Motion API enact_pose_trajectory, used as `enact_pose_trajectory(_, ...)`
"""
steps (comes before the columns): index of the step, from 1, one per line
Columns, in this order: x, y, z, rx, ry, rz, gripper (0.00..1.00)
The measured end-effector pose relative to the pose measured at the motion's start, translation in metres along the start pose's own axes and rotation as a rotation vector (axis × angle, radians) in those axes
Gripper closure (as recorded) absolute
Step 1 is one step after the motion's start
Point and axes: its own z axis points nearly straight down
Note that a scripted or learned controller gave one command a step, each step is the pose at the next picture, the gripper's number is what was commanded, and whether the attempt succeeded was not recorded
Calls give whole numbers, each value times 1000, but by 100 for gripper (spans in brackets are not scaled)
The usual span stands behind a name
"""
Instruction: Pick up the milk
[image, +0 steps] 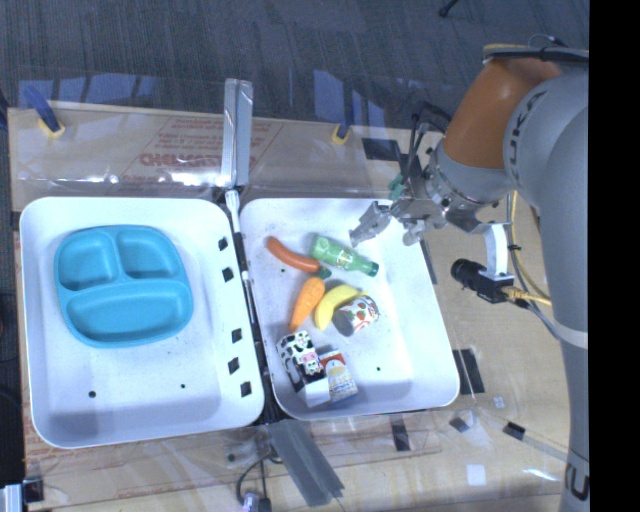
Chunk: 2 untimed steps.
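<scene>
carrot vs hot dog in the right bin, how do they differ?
The carrot is orange and tapered, lying steeply; the hot dog is redder, even in width, lying nearly across the bin. The carrot touches the banana; the hot dog's end meets the green bottle. Both are elongated toys lying flat.

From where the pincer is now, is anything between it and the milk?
Yes. The pincer hangs over the right bin's far end, and the milk lies at the near end. Between them lie the green bottle, the banana and the can. From straight above, nothing covers the milk.
</scene>
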Motion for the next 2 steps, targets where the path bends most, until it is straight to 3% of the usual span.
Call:
enact_pose_trajectory(1,-24,-67,-33,-1,0,-187,0)
enact_pose_trajectory(2,10,-124,91,-1,0,-451,0)
